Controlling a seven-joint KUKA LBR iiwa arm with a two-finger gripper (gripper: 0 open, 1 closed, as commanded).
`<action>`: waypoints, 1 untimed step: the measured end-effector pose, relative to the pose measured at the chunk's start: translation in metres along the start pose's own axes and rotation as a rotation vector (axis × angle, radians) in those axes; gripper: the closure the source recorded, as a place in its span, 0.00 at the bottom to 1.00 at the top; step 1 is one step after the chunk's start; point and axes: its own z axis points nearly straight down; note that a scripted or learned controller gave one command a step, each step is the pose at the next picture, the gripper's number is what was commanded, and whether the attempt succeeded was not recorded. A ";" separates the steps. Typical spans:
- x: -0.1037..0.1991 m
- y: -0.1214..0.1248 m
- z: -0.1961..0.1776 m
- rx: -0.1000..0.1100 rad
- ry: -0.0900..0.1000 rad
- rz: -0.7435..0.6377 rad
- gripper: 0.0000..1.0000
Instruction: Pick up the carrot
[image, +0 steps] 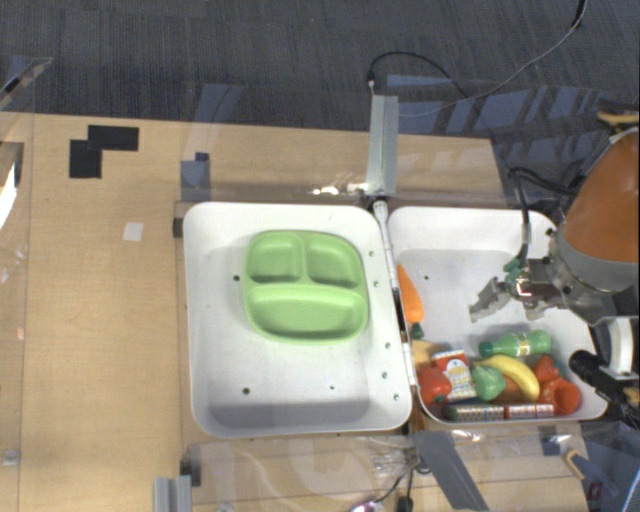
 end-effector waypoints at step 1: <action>0.011 0.013 0.110 0.001 0.001 -0.198 0.00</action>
